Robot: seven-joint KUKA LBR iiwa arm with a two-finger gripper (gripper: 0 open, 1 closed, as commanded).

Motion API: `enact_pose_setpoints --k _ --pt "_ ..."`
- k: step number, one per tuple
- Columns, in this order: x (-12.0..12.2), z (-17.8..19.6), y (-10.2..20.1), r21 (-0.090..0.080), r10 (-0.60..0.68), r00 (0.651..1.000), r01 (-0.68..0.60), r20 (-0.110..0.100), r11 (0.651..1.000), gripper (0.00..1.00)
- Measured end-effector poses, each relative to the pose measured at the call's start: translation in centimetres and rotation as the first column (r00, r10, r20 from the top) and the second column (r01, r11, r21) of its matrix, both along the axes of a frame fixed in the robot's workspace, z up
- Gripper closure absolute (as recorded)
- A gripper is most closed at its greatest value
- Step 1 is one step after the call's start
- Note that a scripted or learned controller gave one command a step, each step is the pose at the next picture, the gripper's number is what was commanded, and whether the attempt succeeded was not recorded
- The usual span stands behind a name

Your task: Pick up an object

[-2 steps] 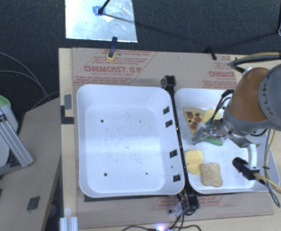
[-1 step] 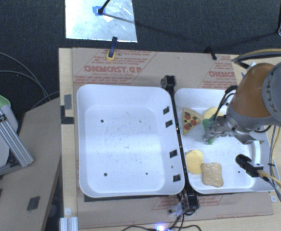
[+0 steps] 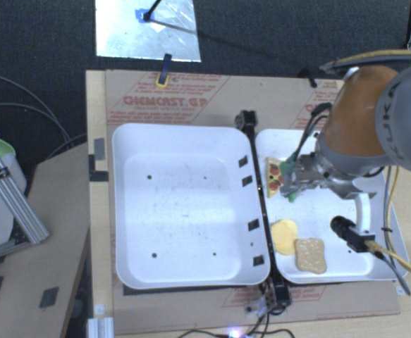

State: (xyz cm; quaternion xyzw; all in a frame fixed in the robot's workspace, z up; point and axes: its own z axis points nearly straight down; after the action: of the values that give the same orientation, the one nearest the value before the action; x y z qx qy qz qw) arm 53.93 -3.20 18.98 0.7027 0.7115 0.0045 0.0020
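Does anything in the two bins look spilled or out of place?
Nothing stands out. The pizza slice, yellow disc and toast piece all lie flat inside the right bin, none over its rim.

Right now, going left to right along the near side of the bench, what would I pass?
Left bin → yellow disc → toast.
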Motion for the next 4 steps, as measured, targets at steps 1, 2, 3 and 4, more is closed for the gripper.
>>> enact_pose_setpoints --k 1,2,3,4 --pt "-5.3 5.6 6.5 0.000 -0.001 1.000 0.001 -0.004 1.000 1.00" --pt "-5.2 10.1 11.4 0.000 -0.002 1.000 0.002 -0.003 1.000 1.00" --pt "-4.9 20.3 9.1 -0.002 -0.009 1.000 0.009 0.004 1.000 1.00" --pt "-5.2 24.8 6.1 -0.003 -0.014 1.000 0.014 -0.001 1.000 1.00"
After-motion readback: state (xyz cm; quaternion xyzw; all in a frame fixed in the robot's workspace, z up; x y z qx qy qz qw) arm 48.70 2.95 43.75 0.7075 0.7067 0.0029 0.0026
